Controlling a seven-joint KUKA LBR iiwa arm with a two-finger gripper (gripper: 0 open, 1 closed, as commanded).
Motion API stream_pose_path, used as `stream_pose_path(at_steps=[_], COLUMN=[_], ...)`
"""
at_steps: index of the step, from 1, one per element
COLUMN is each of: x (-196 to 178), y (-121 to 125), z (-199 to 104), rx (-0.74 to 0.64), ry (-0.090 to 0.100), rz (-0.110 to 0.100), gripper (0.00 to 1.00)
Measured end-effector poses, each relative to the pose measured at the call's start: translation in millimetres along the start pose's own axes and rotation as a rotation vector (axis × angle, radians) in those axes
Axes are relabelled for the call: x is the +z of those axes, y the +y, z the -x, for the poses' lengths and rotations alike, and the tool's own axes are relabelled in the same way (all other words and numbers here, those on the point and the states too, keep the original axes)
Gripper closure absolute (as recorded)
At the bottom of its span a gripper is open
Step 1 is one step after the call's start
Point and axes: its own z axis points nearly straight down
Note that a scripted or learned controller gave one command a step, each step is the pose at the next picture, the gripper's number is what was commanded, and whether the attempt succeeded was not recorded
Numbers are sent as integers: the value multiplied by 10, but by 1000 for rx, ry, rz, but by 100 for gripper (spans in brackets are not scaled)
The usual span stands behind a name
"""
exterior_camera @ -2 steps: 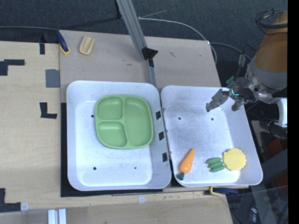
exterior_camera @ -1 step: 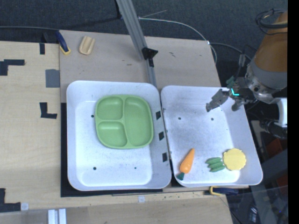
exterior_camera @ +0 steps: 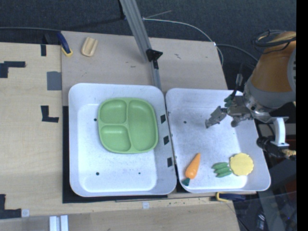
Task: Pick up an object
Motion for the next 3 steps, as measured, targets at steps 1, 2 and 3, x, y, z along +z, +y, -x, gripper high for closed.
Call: stream_pose_path(at_steps=[1,2,3], x=[456,935,809], y=[45,119,125], z=[-33,-44,-52], rx=[-1,-1,-2], ry=[-1,-1,0], rz=[1,1,4], gripper=[0,0,100])
